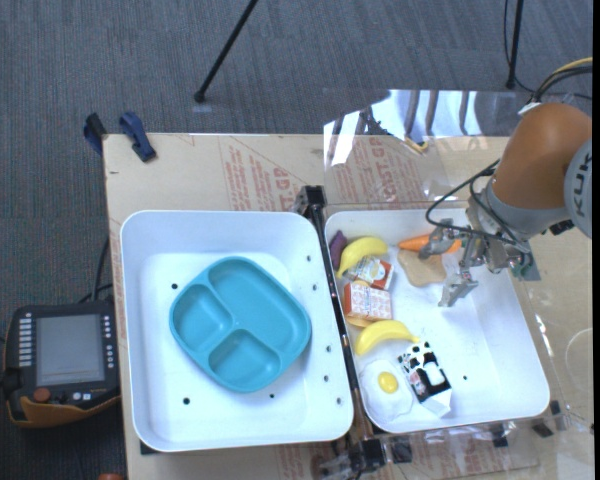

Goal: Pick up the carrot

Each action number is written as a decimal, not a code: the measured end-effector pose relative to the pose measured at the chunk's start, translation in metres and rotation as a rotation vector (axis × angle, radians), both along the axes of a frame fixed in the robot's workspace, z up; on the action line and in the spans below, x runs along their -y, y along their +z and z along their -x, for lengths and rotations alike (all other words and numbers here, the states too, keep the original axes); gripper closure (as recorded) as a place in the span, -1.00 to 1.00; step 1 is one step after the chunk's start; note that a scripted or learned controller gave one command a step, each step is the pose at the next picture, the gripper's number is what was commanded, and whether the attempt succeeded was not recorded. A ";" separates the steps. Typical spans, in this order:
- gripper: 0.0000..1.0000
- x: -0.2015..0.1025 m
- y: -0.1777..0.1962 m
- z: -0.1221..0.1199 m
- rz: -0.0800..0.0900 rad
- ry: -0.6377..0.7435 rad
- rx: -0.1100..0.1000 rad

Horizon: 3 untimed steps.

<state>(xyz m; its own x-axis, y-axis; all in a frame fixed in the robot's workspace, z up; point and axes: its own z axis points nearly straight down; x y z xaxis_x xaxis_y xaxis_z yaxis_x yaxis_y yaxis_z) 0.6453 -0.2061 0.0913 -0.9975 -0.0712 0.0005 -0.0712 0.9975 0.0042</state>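
Here the carrot (pixel 416 242) lies on the floor of the right-hand white bin (pixel 500 368), near that bin's far wall, just beside a beige flat piece (pixel 420 267) and past the upper banana (pixel 361 253). It rests free, so the pick appears not yet made: grasp and lift are both left to do. The tool (pixel 458 286) hangs over the same bin, a little to the arm's side of the carrot and nearer the bin's middle, with nothing seen between its fingers. Whether those fingers are spread or pressed together cannot be told from this slant. Toward the bin's near wall lie a second banana (pixel 382 334), a fried egg (pixel 387 381) and a small carton (pixel 426 372).
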 end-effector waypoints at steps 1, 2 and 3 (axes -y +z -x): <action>-1.00 -0.002 0.000 0.000 -0.014 -0.125 -0.007; -1.00 -0.008 0.000 0.001 -0.020 -0.301 -0.011; -1.00 -0.008 0.000 0.003 -0.012 -0.264 -0.003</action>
<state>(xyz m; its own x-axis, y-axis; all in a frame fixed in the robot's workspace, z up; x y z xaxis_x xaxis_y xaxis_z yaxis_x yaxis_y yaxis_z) 0.6421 -0.1985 0.0915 -0.9815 0.1916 0.0042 0.1917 0.9813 0.0157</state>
